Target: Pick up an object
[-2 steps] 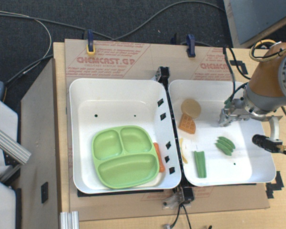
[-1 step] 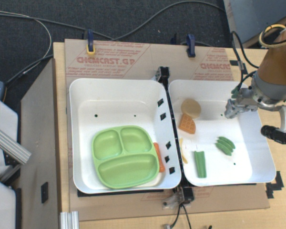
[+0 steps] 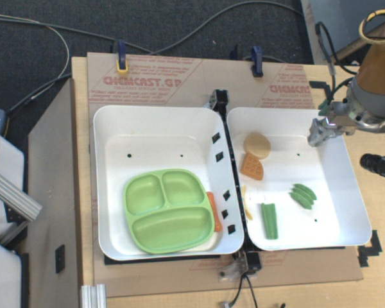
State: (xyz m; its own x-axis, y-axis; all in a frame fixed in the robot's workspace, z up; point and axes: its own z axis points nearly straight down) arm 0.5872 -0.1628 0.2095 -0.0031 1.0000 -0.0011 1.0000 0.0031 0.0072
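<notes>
Green divided tray (image 3: 170, 210) fills the left bin (image 3: 109, 172), an orange carrot (image 3: 213, 212) wedged along its right edge. Right bin (image 3: 346, 191) holds a bread roll (image 3: 257, 145), waffle piece (image 3: 251, 167), green stick (image 3: 269, 220) and pea pod (image 3: 303, 195). Gripper (image 3: 322, 131) hovers at that bin's far right rim, blurred, nothing visibly held.

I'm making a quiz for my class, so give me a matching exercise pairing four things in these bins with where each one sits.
Things:
1. green divided plate
2. waffle piece
3. pea pod
4. orange carrot

Places:
A. right bin, toward its right side
B. left bin, beside the plate's right edge
C. left bin, front half
D. right bin, near the divider

Pairs: 1-C, 2-D, 3-A, 4-B
</notes>
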